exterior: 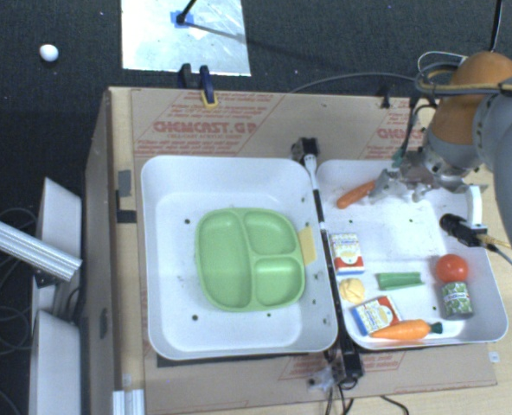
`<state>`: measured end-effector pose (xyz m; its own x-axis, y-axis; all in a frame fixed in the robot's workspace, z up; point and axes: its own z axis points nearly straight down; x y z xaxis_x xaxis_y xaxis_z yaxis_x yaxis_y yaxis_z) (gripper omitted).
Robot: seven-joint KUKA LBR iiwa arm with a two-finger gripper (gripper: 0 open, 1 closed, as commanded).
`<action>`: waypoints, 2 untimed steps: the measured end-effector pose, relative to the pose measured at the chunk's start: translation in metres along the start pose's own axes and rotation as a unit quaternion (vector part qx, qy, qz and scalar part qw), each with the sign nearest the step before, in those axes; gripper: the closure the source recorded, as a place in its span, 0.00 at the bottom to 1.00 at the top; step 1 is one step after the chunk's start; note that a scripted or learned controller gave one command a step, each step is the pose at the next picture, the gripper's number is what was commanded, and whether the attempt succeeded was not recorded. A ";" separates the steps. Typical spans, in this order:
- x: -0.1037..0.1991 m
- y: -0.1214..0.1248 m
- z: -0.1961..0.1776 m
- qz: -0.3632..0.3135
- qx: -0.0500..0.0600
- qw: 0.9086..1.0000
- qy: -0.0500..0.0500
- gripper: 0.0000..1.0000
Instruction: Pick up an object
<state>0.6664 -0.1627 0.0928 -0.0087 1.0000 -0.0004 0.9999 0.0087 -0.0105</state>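
The arm reaches in from the right and its hand (387, 184) is low over the far left corner of the right bin (498, 314). Whether the hand is spread or drawn together cannot be told from this slant. A short carrot (355, 196) lies tilted in that corner, its right end just beside the hand, perhaps touching it; nothing shows it as gripped. Nearer the front of the same bin lie a small carton (347, 252), a yellow lump (351, 290), a green stick (399, 278), a red tomato (451, 267) with a dark jar (456, 300) just in front of it, a flat packet (374, 313) and a long carrot (401, 328) along the front wall. The left bin (165, 318) holds a green divided plate (249, 258). Both bins sit side by side on the worktop (239, 124).
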 end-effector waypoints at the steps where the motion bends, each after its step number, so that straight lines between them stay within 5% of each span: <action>1: 0.034 -0.038 0.009 0.003 -0.006 1.000 0.000 0.00; 2: 0.014 -0.064 0.009 0.004 -0.006 1.000 0.000 0.00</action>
<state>0.6026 -0.1490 0.0844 -0.0012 1.0000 -0.0010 1.0000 0.0012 0.0011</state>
